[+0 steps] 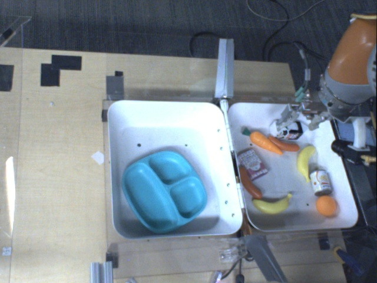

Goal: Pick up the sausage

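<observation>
The sausage [249, 182], reddish brown and short, lies in the right bin [344, 220] against its left wall, between a small printed packet [253, 163] and a yellow banana [272, 204]. My gripper [293, 124] hangs over the far part of that bin, well up and to the right of the sausage, just behind an orange carrot [264, 142]. A second reddish piece [287, 145] lies along the carrot's right end, right under the gripper. I see nothing held.
The right bin also holds a second banana [304, 160], a small can [320, 181] and an orange [326, 206] near its right wall. A blue divided tray [164, 190] sits in the left bin [121, 158]. A metal rail [224, 69] stands behind the bins.
</observation>
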`<move>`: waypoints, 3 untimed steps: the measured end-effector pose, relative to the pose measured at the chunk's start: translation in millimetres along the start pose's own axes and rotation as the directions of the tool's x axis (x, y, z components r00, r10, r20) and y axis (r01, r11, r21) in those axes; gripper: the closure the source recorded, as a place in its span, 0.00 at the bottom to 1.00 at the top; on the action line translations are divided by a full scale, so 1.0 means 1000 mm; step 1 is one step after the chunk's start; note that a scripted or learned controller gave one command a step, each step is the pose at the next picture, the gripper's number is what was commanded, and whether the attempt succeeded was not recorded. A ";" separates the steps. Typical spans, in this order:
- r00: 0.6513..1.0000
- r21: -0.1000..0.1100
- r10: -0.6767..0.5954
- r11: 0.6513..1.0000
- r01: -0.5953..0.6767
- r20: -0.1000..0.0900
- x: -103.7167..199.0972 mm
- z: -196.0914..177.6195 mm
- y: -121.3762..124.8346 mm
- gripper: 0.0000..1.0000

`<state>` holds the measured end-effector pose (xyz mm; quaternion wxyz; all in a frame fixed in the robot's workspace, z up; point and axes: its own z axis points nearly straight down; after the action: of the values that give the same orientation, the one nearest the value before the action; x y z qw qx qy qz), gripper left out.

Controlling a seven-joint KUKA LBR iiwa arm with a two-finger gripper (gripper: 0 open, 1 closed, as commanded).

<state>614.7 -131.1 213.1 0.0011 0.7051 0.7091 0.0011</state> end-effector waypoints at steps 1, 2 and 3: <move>1.000 -0.005 -0.020 1.000 0.020 0.001 -0.049 0.116 0.002 0.00; 1.000 -0.010 -0.022 1.000 0.022 0.002 -0.048 0.104 0.004 1.00; 0.993 -0.007 -0.114 0.993 0.114 0.006 -0.076 0.124 -0.082 1.00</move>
<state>533.2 -207.8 89.3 0.0055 0.6635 0.7481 0.0018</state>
